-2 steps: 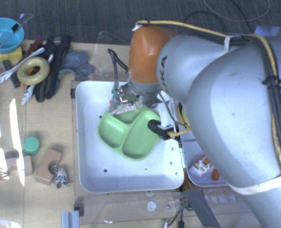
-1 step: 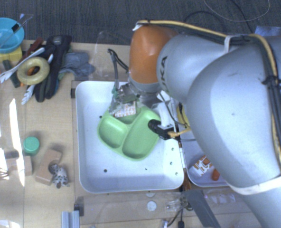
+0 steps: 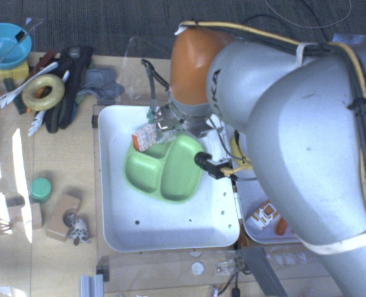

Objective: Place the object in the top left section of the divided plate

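Observation:
A green divided plate (image 3: 164, 169) lies in the left white bin (image 3: 118, 184). A small red and white packet (image 3: 144, 137) sits at the plate's upper left edge, right under my gripper (image 3: 156, 124). The gripper hangs from the orange-banded wrist, low over the plate's top left section. The arm covers its fingertips, and whether the packet is between them I cannot make out.
The right bin (image 3: 260, 234) holds a small orange and white item (image 3: 264, 214). Left of the bins the bench bears a blue bowl (image 3: 7, 44), a yellow ring (image 3: 44, 91), black gloves (image 3: 68, 91), a green cap (image 3: 41, 189), a wooden block (image 3: 63, 214).

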Available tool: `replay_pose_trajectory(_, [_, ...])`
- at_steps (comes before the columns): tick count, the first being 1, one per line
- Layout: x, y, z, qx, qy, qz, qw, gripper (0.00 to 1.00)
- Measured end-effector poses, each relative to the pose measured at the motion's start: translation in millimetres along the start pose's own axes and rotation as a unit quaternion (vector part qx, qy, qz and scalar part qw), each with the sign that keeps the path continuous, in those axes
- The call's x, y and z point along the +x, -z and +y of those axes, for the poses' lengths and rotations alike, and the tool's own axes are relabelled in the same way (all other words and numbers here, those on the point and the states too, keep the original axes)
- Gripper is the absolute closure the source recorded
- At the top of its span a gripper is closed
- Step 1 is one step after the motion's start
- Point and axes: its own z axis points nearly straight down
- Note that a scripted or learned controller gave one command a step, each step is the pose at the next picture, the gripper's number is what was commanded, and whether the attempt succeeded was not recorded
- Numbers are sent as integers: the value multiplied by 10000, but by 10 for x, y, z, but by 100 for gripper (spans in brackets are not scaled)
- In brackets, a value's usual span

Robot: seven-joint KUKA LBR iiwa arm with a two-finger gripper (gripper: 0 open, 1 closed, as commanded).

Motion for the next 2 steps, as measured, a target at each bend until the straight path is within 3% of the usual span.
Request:
replay_pose_trajectory(1, [709, 376, -248, 20, -134, 13, 9999, 100])
replay_pose_trajectory(2, [507, -149, -10, -116, 2229, -22, 9748, 100])
